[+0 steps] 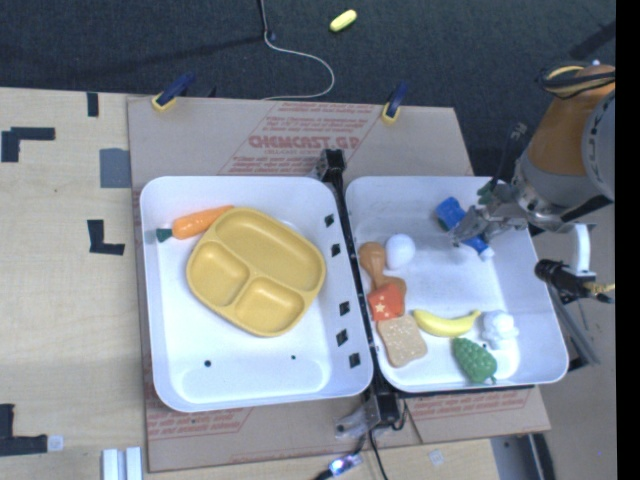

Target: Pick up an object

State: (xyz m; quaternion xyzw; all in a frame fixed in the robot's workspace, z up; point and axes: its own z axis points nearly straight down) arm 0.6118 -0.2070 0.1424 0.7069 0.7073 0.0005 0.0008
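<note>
Two shallow white plastic bins (165, 298), smooth, faint sheen. Yellow three-compartment plastic tray (256, 270), matt-smooth. Orange plastic carrot (200, 221), glossy. Yellow plastic banana (445, 321), shiny. Green bumpy plastic vegetable (474, 360), rough texture. Brown printed cardboard sheet (290, 143), matt paper. Pale wood-look desk (60, 298), dull. Dark carpet-like floor (120, 18), rough weave.

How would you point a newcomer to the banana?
Look in the right bin, toward its near edge. The banana lies flat there, between the toast slice and a white object. It is the only yellow, curved item in that bin.
</note>
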